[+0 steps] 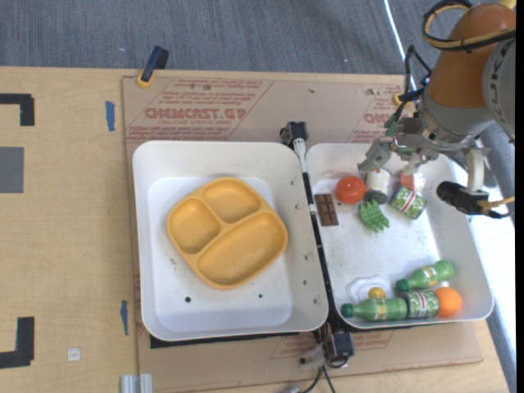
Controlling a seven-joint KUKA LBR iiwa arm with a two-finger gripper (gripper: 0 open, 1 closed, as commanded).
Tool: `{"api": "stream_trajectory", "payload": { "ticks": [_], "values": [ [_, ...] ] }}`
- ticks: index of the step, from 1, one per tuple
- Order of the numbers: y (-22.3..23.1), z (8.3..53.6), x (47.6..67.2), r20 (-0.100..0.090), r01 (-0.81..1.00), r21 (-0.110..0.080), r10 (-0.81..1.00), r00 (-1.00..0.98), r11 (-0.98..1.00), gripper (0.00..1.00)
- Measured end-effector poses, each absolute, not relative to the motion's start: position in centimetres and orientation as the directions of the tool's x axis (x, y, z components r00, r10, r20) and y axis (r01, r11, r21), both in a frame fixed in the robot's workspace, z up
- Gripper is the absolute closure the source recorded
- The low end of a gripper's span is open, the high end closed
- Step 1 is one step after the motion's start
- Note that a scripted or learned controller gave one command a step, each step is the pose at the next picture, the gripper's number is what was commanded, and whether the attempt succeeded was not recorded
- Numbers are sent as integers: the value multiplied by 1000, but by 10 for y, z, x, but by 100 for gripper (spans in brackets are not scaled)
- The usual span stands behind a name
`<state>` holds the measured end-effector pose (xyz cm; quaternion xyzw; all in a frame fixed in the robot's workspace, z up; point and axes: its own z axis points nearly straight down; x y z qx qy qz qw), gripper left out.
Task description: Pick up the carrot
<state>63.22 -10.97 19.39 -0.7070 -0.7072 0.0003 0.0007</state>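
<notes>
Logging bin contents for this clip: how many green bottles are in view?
2, both in the right bin near its front edge: one bottle lying along the front wall, the other just behind it, beside an orange ball. The arm could hide more farther back.

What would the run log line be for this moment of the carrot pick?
arm: over right bin far end | gripper: above tomato, can | holding: nothing seen | divided plate: left bin

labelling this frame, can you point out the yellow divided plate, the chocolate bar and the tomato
yellow divided plate (pixel 228 232), camera view, on the ridge between its compartments
chocolate bar (pixel 326 210), camera view, middle of its brown top face
tomato (pixel 350 189), camera view, centre of its red rounded top
</notes>
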Motion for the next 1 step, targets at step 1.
{"api": "stream_trajectory", "payload": {
  "ticks": [1],
  "values": [
    [-95,185,534,2,974,-3,974,-225,225,0]
  ]
}}
